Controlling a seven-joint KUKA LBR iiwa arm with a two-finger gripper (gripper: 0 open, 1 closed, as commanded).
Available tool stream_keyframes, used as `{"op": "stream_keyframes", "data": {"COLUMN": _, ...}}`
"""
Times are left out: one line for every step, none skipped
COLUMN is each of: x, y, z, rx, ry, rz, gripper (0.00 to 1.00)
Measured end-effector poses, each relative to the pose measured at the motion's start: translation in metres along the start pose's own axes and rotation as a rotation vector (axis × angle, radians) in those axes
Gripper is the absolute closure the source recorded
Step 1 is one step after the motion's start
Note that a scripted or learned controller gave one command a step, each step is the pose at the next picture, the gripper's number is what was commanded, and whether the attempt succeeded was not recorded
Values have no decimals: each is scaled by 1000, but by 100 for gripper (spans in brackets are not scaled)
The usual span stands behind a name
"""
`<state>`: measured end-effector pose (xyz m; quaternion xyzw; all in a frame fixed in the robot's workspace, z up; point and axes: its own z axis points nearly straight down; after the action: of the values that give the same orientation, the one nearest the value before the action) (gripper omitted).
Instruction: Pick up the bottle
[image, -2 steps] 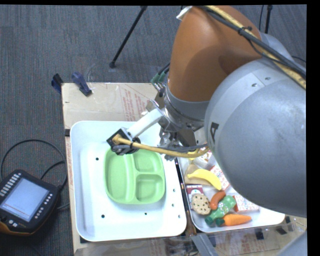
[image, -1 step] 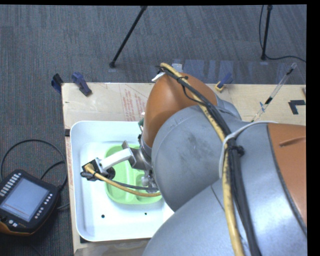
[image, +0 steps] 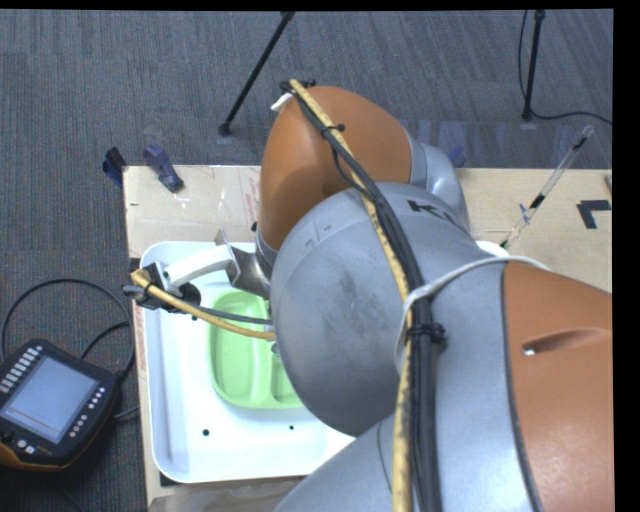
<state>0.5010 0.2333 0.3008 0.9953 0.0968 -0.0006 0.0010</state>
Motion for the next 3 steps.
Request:
{"op": "stream_keyframes", "data": {"x": 0, "y": 0, "z": 0, "rx": 0, "ry": 0, "rz": 0, "gripper": 0}}
{"op": "stream_keyframes", "data": {"x": 1, "y": 4, "z": -9, "rx": -3, "ry": 0, "rz": 9, "gripper": 100}}
{"op": "stream_keyframes", "data": {"x": -16, "y": 28, "z": -107, "rx": -2, "ry": -2, "rz": -235, "gripper": 100}}
